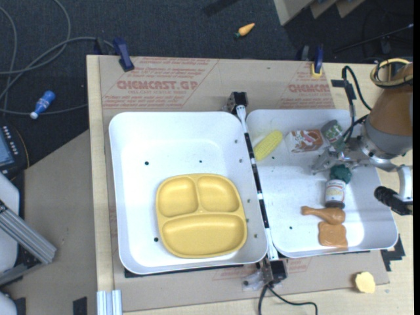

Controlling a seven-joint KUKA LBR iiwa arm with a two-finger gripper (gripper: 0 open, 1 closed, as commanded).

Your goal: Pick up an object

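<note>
- Arm (pixel 391 120) reaches in from the right, wrist low over the right bin (pixel 289 235).
- Gripper (pixel 335 159) sits among clutter at the bin's upper right; whether it is parted or closed, I cannot tell from here.
- Candidates in that bin: yellow corn cob (pixel 268 144) by the divider, red-and-white packet (pixel 306 140), small bottle (pixel 335 190) with a dark green cap just under the gripper, tan drumstick-shaped toy (pixel 325 212), orange piece (pixel 333 235) near the front edge.
- Left bin (pixel 131 176) holds a yellow divided plate (pixel 200 214).
- Nothing appears lifted; everything lies on the bin floor.
- Judgement: approach stage only; grasp and lift remain.
</note>
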